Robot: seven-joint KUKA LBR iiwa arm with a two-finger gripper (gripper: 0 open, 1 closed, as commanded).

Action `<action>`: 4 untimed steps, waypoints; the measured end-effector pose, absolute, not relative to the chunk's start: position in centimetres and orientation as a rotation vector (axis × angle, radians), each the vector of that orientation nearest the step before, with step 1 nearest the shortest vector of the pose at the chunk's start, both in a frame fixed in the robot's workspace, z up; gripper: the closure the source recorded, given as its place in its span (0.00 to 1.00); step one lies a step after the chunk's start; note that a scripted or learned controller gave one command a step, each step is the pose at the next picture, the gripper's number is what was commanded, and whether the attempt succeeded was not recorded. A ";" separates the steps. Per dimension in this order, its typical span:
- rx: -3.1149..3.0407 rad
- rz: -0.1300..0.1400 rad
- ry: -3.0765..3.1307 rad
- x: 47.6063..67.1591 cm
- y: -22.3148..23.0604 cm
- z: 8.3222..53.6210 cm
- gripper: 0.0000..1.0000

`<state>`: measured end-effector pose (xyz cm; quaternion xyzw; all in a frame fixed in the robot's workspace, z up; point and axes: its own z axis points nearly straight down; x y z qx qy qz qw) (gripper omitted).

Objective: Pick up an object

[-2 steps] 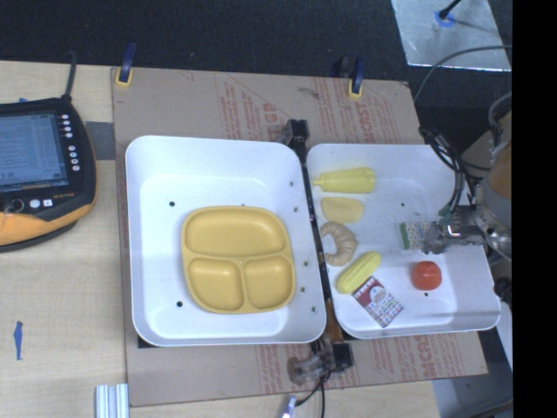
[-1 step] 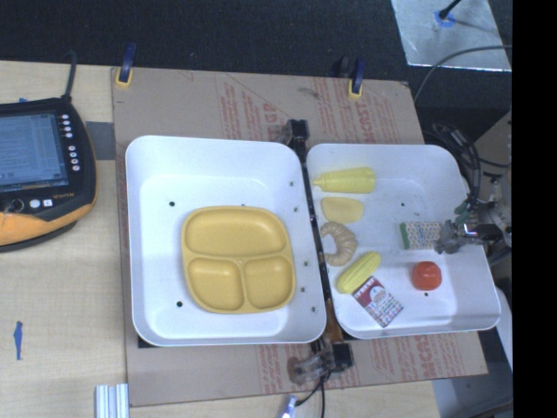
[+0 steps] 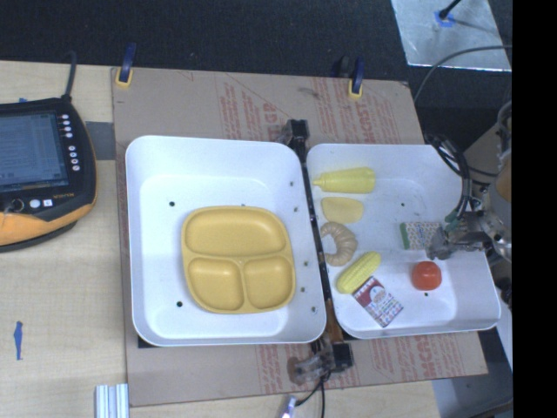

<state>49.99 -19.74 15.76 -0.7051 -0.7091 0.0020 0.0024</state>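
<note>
Left white bin (image 3: 148,233): yellow three-compartment plastic tray (image 3: 237,258) | right white bin (image 3: 474,316): round red tomato-like toy (image 3: 426,275), candidate pick | pincer (image 3: 457,238) just above-right of it, state: cannot tell | risk: round toy rolls aside, pincer closes on nothing.

Arm (image 3: 498,177) entering from right, gripper (image 3: 452,240) low, wrist angled downward

I see two bins side by side on the table (image 3: 52,320). The left bin (image 3: 148,172) holds a divided tray (image 3: 237,258). In the right bin (image 3: 470,307), a corn cob (image 3: 345,180) lies far, a bagel (image 3: 338,242) by the left wall, a tomato (image 3: 426,274) right of it. A tablet (image 3: 39,168) sits at far left.
</note>
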 end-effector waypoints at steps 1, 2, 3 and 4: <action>-2.216 -0.001 -2.227 50.8 -19.0 19.8 1.00; -2.215 0.005 -2.223 48.6 -20.0 19.0 1.00; -2.216 0.001 -2.225 49.8 -20.3 19.0 1.00; -2.213 0.006 -2.223 48.7 -21.2 16.4 1.00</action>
